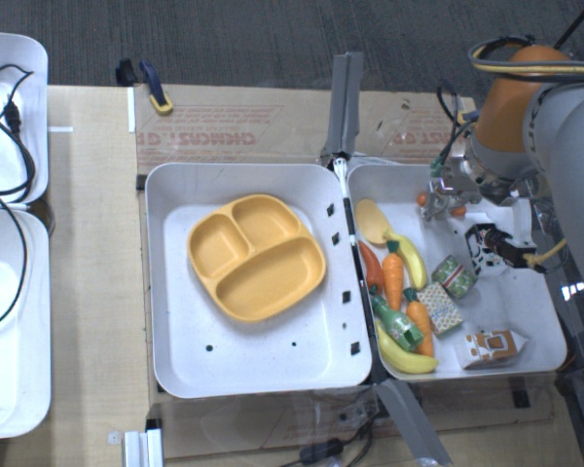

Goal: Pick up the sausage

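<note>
My gripper hangs low over the back left part of the right bin. A small reddish-orange piece shows at its tip, with a second bit of the same colour on the other side. It may be the sausage, and the gripper hides most of it. I cannot tell whether it is gripped or just lies under the tip. A dark red elongated piece lies against the bin's left wall, beside the carrots.
Along the right bin's left side lie a pale spoon-like piece, two bananas, carrots, a green bottle and small cartons. A brown carton sits near the front. The left bin holds a yellow divided plate.
</note>
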Robot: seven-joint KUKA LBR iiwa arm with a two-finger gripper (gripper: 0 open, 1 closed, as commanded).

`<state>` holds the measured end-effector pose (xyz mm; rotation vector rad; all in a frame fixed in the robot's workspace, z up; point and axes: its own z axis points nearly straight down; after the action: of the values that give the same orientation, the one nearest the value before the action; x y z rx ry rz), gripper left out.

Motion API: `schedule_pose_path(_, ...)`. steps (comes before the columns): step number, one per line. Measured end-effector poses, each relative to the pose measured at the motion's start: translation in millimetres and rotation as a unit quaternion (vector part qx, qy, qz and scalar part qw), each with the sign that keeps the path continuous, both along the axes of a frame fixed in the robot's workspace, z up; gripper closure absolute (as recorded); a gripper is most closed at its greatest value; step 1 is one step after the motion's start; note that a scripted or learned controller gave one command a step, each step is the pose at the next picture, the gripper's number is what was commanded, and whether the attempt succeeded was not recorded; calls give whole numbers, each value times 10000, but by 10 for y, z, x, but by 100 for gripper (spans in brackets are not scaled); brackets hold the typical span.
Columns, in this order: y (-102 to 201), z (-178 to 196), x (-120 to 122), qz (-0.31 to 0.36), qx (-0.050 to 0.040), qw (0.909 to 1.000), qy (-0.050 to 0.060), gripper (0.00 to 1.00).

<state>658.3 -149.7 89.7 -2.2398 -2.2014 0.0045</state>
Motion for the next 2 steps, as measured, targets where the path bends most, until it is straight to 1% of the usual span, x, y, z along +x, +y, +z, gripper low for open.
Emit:
schedule_pose_path(1,3,0,1,0,0,10000,1,0)
schedule_pose_path(2,-129,364,7,504,-3,9987,-8,0)
